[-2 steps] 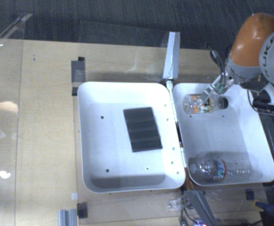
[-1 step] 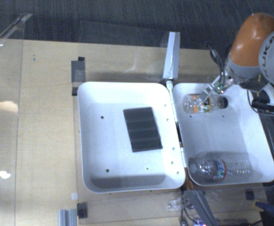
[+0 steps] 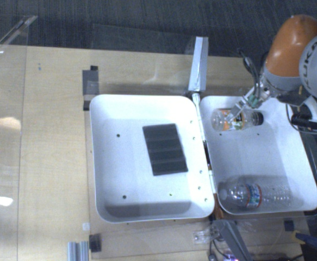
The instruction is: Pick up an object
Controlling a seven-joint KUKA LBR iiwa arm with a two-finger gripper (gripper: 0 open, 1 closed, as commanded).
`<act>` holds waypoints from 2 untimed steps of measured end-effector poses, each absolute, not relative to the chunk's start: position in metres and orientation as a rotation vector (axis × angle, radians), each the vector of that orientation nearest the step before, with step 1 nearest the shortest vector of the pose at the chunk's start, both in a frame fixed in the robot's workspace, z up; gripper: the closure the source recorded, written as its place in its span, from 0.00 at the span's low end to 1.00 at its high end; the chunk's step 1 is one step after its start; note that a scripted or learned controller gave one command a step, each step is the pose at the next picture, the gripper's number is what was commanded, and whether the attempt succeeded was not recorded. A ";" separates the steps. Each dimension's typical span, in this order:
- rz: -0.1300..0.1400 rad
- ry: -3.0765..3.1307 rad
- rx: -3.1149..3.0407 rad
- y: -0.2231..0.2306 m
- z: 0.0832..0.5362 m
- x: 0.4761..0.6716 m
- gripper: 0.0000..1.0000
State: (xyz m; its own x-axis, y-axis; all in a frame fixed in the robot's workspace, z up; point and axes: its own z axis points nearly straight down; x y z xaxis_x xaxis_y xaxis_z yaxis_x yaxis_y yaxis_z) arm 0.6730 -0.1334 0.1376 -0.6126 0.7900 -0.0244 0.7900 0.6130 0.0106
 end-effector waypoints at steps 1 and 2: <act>-0.004 2.809 1.347 -0.134 0.137 0.673 0.00; -0.006 2.827 1.309 -0.135 0.137 0.672 0.00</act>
